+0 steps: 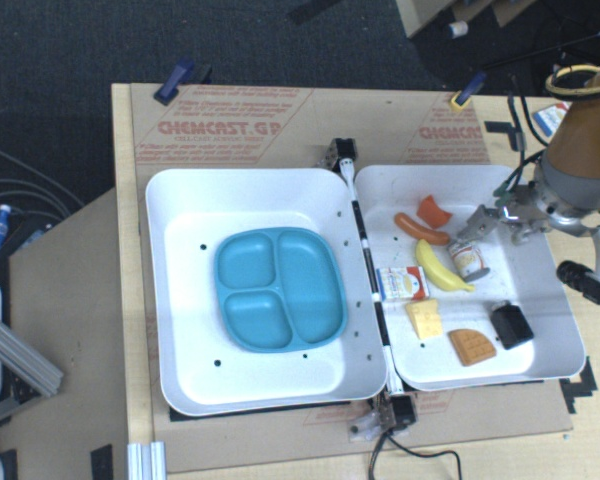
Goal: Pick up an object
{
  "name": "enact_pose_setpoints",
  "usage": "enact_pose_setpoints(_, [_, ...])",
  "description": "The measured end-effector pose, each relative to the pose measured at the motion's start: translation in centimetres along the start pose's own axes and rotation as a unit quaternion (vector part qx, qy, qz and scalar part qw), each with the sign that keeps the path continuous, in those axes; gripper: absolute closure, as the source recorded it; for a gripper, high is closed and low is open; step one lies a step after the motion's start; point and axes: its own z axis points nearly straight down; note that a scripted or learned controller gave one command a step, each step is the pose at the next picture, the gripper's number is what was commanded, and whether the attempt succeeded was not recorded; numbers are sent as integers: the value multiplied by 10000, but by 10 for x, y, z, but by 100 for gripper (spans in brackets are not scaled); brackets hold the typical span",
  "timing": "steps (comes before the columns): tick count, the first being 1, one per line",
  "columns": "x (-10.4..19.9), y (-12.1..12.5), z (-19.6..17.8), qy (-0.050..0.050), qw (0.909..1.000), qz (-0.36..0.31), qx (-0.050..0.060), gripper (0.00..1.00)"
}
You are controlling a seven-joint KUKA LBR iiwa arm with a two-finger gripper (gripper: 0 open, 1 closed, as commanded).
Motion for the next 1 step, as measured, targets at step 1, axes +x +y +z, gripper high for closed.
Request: enact_pose_setpoints(1, [27,42,33,12,10000,-22,57,0])
